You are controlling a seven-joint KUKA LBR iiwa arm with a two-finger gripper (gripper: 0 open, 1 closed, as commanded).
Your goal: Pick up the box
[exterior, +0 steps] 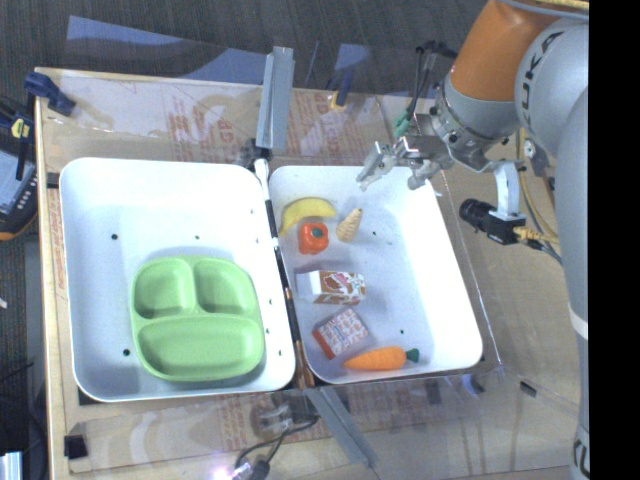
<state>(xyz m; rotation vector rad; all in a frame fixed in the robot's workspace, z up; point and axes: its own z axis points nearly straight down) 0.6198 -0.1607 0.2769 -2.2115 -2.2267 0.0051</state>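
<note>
A small brown and white box point(331, 287) lies in the middle of the right bin point(450, 278). A second box point(340, 333), red with a checked face, lies just below it toward the front. My gripper point(393, 167) hangs over the bin's back edge, well above and behind both boxes. Its fingers point(371, 169) are spread apart with nothing between them.
The right bin also holds a yellow banana point(306, 209), an orange-red pepper point(314, 237), a pale cone point(348, 225) and an orange carrot point(376, 359). A green divided plate point(197, 319) sits in the left bin point(90, 268). A metal bar point(273, 98) stands behind the bins.
</note>
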